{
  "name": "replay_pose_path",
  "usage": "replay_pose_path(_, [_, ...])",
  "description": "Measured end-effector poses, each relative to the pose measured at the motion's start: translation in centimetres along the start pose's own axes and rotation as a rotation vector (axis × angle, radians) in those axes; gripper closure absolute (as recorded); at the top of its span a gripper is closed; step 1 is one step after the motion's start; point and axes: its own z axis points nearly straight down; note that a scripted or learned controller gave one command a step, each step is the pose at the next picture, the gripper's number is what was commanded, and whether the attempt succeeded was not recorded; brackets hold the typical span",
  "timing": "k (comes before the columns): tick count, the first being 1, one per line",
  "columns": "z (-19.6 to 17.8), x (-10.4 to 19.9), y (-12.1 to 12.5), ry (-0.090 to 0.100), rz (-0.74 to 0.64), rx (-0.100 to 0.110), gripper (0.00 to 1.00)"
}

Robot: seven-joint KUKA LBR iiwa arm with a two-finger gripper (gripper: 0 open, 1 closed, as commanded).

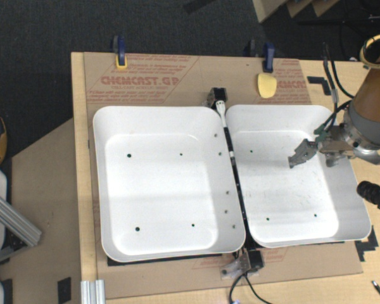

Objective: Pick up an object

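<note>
Two white bins [100,170] lie side by side. The gripper [309,149] hangs over the right one; open or closed, I cannot tell. The likeliest candidate, a small yellow piece [266,85], lies just beyond that bin's far rim and looks light and stiff; grip its narrow sides.

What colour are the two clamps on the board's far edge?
Blue, each with a yellow tip: left clamp and right clamp, seen in the camera view.

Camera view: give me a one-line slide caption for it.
KUKA arm's gripper hovers over the right bin, beside the left bin on a clamped cardboard-covered bench.
</note>
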Motion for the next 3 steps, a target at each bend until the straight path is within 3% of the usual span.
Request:
replay_pose_path(1, [-1.1, 0.0, 0.1, -0.001, -0.001, -0.003, 1.0])
replay_pose_path(2, [-14.5, 5.2, 0.0, 0.0, -0.007, -0.017, 1.0])
replay_pose_path(3, [-6.1, 11.4, -2.5, 0.003, -0.006, 0.01, 1.0])
